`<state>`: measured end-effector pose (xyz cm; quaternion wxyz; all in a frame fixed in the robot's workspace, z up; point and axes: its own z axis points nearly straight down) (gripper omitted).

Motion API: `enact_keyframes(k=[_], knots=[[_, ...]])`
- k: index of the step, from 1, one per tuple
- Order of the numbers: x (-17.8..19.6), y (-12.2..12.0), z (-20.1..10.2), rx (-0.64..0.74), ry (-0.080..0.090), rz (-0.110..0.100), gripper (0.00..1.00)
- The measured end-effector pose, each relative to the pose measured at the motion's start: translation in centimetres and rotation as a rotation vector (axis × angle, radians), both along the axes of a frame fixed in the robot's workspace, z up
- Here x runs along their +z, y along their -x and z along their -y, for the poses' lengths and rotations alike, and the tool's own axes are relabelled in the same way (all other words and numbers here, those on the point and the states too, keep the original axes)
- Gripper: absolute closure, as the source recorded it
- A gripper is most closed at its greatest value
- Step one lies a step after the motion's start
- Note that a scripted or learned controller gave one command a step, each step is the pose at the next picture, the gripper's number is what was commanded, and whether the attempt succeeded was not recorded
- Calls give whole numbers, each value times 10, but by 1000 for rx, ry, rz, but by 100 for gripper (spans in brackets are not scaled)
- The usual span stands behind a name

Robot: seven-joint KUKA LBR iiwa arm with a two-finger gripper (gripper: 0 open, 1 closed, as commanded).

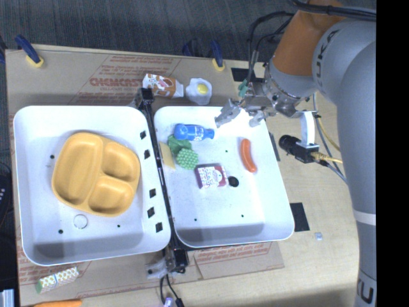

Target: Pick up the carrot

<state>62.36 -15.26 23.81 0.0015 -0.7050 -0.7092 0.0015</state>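
While my two-finger gripper (241, 116) hovers spread and empty over the right white bin (271, 216) at its far rim, the small orange carrot (248, 155) lies near, ungrasped. Outstanding: descent, closure, lift.

A: How is the scene lit?

B: Even, fairly bright light is cast from overhead. The two white bins (211, 226) are rendered pale and slightly bluish, and soft shadow is seen only along their near inner walls.

A: Is any glare noticed?

B: A mild sheen is carried by the yellow tray (96, 171), and small highlights are picked up on the blue bottle (192, 132). Nothing is blown out.

A: And sharpness?

B: The picture is grainy and low in detail. Print on the cardboard (121, 82) is barely readable. The end effector (243, 114) is smeared, and the arm (345, 62) close to the lens is rendered soft. The dark background at the top is left dim.
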Motion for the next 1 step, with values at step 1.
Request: enact_keyframes(k=[1], knots=[[-110,30,59,-123,0,-2,0]])
